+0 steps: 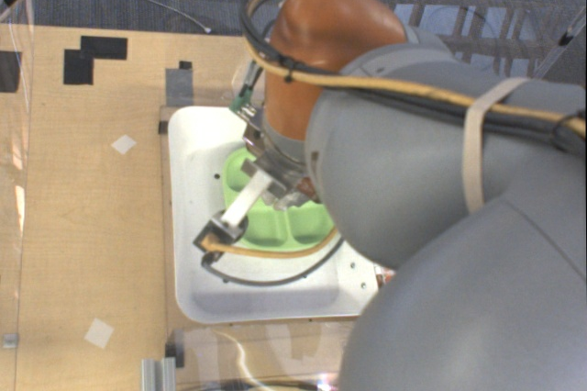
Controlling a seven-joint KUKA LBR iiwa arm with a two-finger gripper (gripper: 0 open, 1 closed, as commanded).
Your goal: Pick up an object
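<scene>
The gripper [282,189] hangs low over the white bin [188,270], tucked under the wrist, so I cannot tell whether it is released or clenched. Just beneath it a green tray [268,233] with compartments lies mid-bin, its right side covered by the grey arm [431,196].

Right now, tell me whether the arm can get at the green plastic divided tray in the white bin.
Probably yes: the grey and orange arm hangs directly over the green plastic divided tray in the shallow white bin, and no other object lies on the tray's visible part.
</scene>
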